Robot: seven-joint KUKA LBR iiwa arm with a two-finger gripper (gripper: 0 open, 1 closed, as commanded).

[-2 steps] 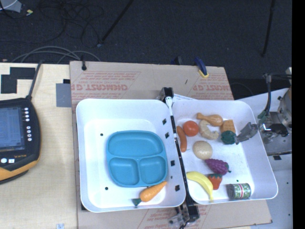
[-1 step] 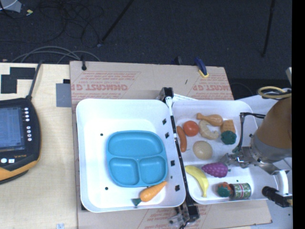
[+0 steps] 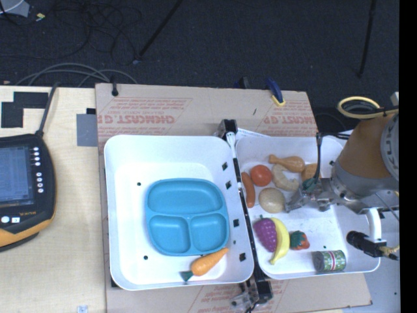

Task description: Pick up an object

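Toy foods (image 3: 279, 208) — clustered in right bin (image 3: 329, 271)

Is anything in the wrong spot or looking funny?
The carrot stands out: it lies alone in the left bin, leaning on the blue tray, while the other food is in the right bin. The small can lies tipped on its side there.

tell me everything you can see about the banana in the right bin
The banana is a yellow, smooth, plastic-looking toy fruit, curved like a crescent. It lies flat on the floor of the right bin, near the front edge, running from an upper end near the bin's middle down to a tip pointing toward the front. The purple grapes press against its left side, and a small red and green piece sits against its right side. The gripper is apart from it, farther back.
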